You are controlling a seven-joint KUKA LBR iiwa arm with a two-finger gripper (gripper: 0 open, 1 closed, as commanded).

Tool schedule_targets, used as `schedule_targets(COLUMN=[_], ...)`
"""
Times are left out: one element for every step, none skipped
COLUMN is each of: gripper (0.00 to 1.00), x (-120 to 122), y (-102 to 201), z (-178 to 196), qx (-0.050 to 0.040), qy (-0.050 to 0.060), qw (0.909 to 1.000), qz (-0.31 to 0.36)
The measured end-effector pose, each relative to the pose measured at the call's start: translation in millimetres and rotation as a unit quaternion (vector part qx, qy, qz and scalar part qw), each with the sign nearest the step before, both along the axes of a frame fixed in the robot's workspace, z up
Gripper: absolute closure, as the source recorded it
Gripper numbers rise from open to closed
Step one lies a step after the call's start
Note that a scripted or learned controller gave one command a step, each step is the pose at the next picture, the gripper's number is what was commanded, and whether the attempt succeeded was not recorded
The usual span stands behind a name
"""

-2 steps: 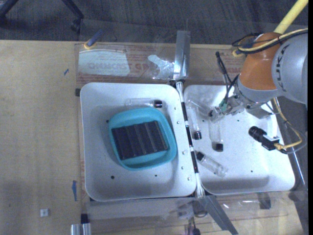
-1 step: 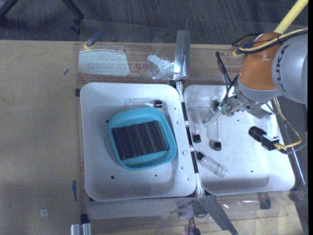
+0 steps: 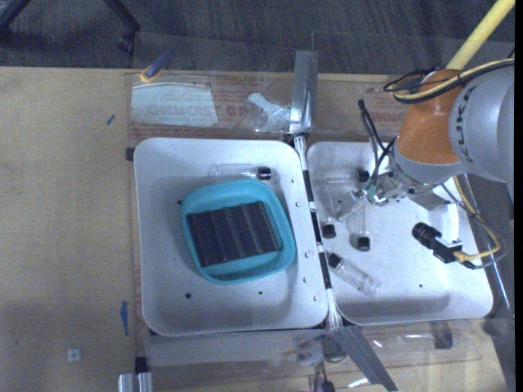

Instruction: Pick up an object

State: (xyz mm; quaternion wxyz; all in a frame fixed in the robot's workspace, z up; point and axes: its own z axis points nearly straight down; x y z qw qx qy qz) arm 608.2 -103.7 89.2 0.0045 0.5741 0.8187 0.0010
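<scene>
The gripper point(image 3: 362, 211) is low in the right bin point(image 3: 409, 296), among small clear tubes point(image 3: 353, 274). Open or closed, I cannot tell. Nothing looks lifted yet.

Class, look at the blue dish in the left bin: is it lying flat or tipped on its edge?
Lying flat. The blue dish rests on the left bin floor, open side up, its dark ridged insert facing the camera.

Two bins sit side by side on the tabletop point(image 3: 57, 219). The left bin point(image 3: 155, 292) holds a tray point(image 3: 237, 231) near its centre, with a tube point(image 3: 241, 171) lying behind it. The right bin point(image 3: 409, 296) holds a vial point(image 3: 351, 273) near its front left. The end effector point(image 3: 359, 211) hangs over the right bin's middle.
</scene>
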Motion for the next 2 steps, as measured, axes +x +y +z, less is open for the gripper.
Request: schedule_targets(gripper=[1.00,0.00], x=[1.3,1.2], y=[0.2,0.1], z=[11.0,11.0], qx=[0.0010,0.0010], qy=[-0.002,-0.002], qw=[1.0000,1.0000], qz=[-0.001,-0.001])
